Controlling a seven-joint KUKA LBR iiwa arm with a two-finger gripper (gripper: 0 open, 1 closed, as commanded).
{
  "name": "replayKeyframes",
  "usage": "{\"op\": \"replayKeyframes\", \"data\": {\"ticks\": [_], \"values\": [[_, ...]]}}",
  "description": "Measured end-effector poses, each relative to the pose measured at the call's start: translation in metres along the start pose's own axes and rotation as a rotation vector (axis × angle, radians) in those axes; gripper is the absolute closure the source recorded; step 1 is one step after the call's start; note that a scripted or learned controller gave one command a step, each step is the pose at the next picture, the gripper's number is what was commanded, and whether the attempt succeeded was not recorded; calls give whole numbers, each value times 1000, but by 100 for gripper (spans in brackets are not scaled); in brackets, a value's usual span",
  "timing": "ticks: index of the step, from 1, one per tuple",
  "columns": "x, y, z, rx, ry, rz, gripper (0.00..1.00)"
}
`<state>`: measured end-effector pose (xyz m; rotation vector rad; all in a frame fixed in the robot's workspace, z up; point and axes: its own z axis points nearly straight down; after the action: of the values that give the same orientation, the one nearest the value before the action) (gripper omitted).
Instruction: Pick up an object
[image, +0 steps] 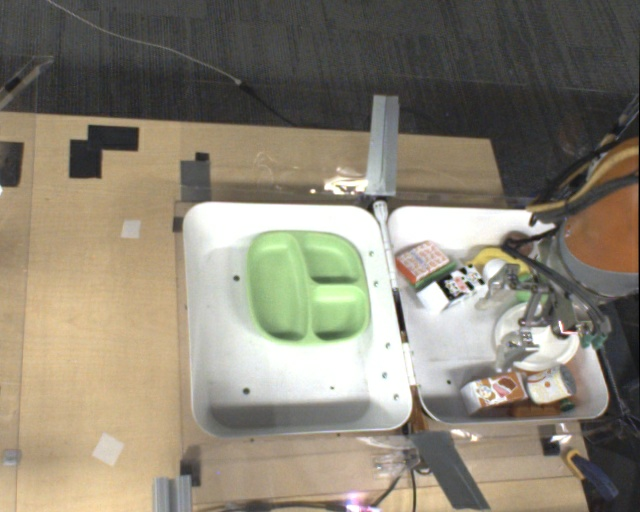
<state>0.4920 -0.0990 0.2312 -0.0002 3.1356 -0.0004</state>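
One fixed cam, mounted high over the bench (90, 330), looking down at a slant. It frames both bins whole: left bin (215, 400) well off to my jaws' left in view, right bin (435, 385) directly under my jaws. Far enough back to catch dark floor (300, 50) along the top. My arm (605, 235) enters from the view's right.

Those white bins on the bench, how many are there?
2, side by side. The left bin holds a green divided tray. The right bin holds small boxes and packets, with the arm's tool reaching in; the arm may hide other items.
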Motion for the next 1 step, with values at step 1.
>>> {"op": "replayKeyframes", "data": {"ticks": [1], "values": [[-79,-24,102,6,-32,12,0]]}}
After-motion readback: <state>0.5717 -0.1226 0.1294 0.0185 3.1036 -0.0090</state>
